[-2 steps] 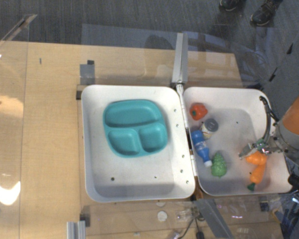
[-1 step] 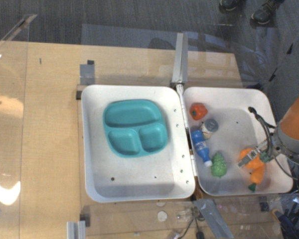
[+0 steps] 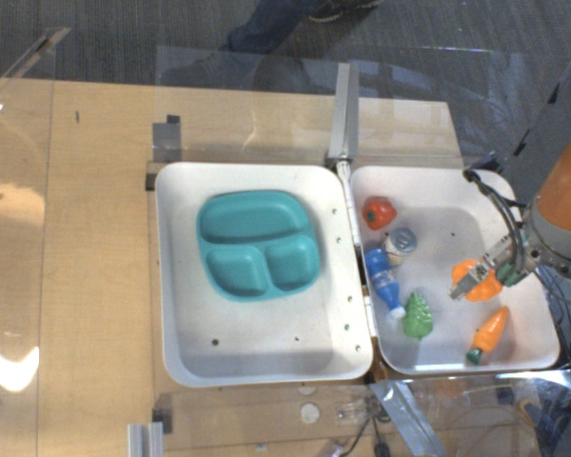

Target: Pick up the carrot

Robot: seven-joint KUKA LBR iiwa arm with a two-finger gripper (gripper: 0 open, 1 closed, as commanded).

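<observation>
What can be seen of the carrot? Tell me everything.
The carrot is a small orange piece with a green stub at one end, smooth like a plastic toy. It lies flat and slanted on the floor of the right bin, near the front right corner, green end toward the front wall; whether it touches the wall is unclear. Nothing else touches it. The gripper is just behind it, apart, at another orange item.

A teal divided plate (image 3: 259, 243) in the left white bin (image 3: 181, 350), a tomato (image 3: 379, 212), small tin (image 3: 400, 242), blue bottle (image 3: 383, 279) and green toy (image 3: 417, 315) in the right bin (image 3: 542, 355), on a wooden surface (image 3: 67, 255)
</observation>
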